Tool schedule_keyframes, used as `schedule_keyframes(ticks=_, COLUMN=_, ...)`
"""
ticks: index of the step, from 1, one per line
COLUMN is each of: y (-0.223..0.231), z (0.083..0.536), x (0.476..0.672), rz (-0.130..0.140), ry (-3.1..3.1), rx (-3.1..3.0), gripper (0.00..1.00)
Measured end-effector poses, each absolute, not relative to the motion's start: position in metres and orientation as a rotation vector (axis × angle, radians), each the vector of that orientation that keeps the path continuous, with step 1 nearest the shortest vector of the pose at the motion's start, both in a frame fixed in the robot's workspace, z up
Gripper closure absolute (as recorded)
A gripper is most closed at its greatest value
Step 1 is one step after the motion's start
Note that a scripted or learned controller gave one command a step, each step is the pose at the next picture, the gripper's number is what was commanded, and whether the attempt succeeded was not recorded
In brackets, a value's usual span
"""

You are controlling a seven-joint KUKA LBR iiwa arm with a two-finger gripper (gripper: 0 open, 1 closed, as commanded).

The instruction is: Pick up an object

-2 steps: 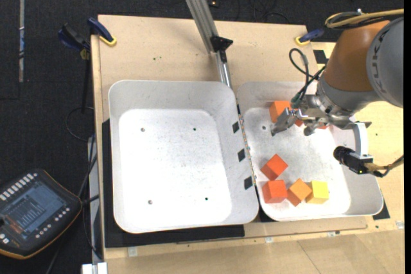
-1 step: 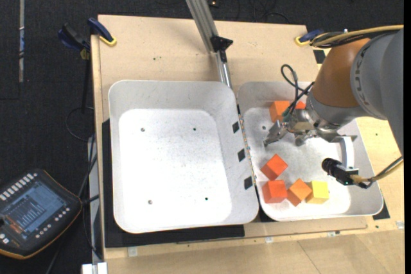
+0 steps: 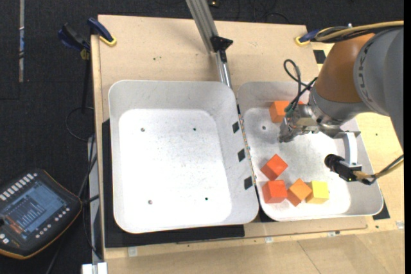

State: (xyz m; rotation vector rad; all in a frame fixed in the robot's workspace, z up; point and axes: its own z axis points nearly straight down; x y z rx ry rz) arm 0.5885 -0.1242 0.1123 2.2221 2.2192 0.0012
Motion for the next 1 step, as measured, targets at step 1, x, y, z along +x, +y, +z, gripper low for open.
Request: schedule_keyframes(ticks=1, y=-0.1310, z=0.1740, x=0.5917, rz=0.005, ry=2.218, rx=2.217, gripper=1.00)
